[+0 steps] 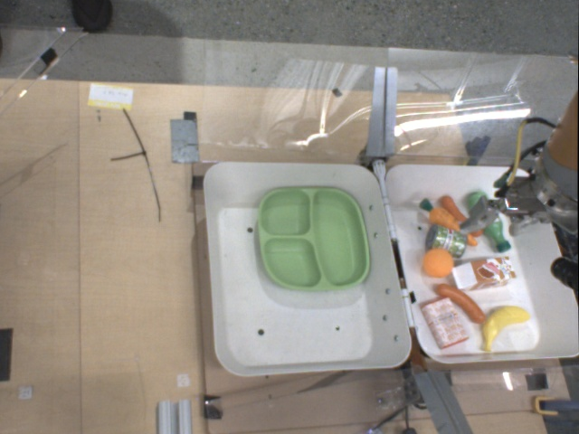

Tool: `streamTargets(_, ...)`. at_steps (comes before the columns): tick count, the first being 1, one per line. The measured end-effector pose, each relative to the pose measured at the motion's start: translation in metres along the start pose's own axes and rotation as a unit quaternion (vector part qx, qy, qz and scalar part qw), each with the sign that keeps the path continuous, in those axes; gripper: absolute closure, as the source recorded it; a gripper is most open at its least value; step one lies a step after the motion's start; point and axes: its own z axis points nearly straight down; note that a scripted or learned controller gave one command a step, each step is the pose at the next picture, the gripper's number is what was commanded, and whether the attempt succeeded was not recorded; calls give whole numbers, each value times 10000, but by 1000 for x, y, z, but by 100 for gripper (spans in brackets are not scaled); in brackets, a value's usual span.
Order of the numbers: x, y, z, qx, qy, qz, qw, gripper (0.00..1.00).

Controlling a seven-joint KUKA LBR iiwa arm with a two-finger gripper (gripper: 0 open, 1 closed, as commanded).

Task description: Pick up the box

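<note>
Two box-like items lie in the right bin (pixel 543 351). A small white and orange carton (pixel 489 272) rests on its side near the middle, and a flat pink box (pixel 445 322) lies near the front left corner. My gripper (pixel 493 212) reaches in from the right and hovers over the back part of the bin, among green toy pieces (pixel 498 234). It is behind the carton and apart from it, with nothing visibly held.
Around the boxes lie a carrot (pixel 447 213), a green can (pixel 447 240), an orange (pixel 437 263), a sausage (pixel 461 302) and a banana (pixel 503 324). The left bin (pixel 226 333) holds a green divided plate (pixel 314 238). A metal post (pixel 384 116) stands between the bins.
</note>
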Motion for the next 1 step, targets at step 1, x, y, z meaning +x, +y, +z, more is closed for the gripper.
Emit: streamTargets(1,20,-28,109,-145,-45,-755,9970,0)
